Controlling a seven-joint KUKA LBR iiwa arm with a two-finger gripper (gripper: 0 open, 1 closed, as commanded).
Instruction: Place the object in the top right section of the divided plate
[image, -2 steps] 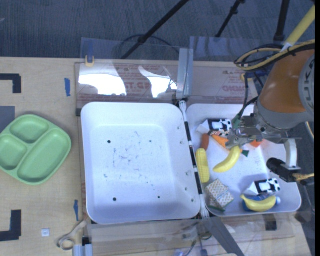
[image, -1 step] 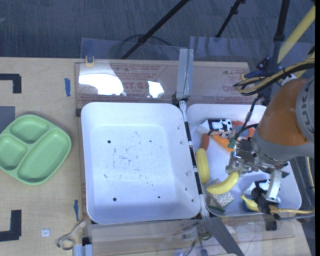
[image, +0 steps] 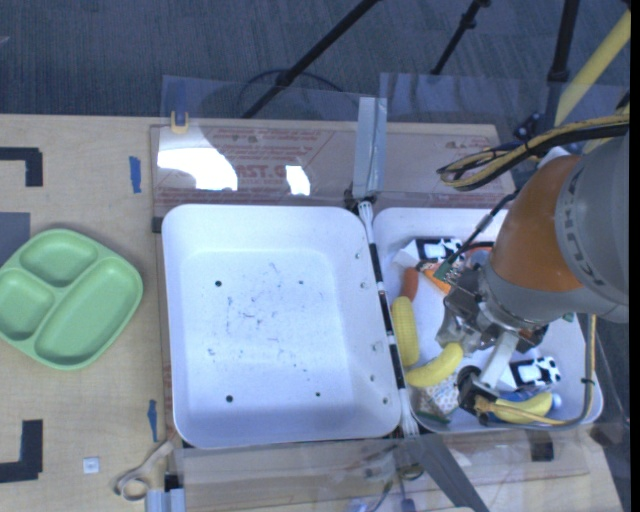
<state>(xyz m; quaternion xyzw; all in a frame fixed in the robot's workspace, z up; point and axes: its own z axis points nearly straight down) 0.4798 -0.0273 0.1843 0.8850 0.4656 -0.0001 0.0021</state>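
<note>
The green divided plate (image: 68, 297) lies on the bench to the left of both bins, with two small sections at its upper left and one long section at its lower right. My gripper (image: 463, 335) hangs low over the right bin (image: 590, 400), among the objects there. Just below and left of it lies a yellow banana (image: 436, 367). A yellow corn cob (image: 403, 330) rests along the bin's left wall. The arm hides much of the bin's middle.
The left bin (image: 270, 320) sits between the plate and the right bin. The right bin also holds an orange piece (image: 418, 277), a black-and-white item (image: 436, 248) at the back, another (image: 537, 372) at the right, and a second yellow fruit (image: 522, 407) by the front wall.
</note>
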